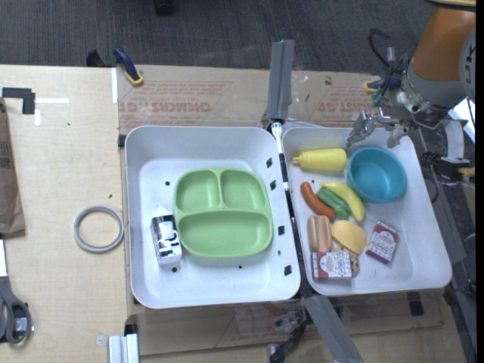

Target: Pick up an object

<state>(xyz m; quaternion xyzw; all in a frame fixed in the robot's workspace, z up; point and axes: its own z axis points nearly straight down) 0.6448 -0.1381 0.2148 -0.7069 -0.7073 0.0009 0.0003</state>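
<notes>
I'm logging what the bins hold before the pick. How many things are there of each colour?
Yellow: 3, the mustard bottle, banana, chip
Green: 2, the divided plate, pepper
Blue: 1, the bowl
Red or pink: 3, the sausage, packet, carton
Tan: 1, the bun
Black-and-white: 1, the box
Total: 11

The cardboard sheet [204, 100] behind the bins bears red print, upside down and too blurred to read.

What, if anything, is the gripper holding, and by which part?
Nothing. The gripper hangs open above the far rim of the right bin, just beyond the blue bowl, with nothing between its fingers.
</notes>
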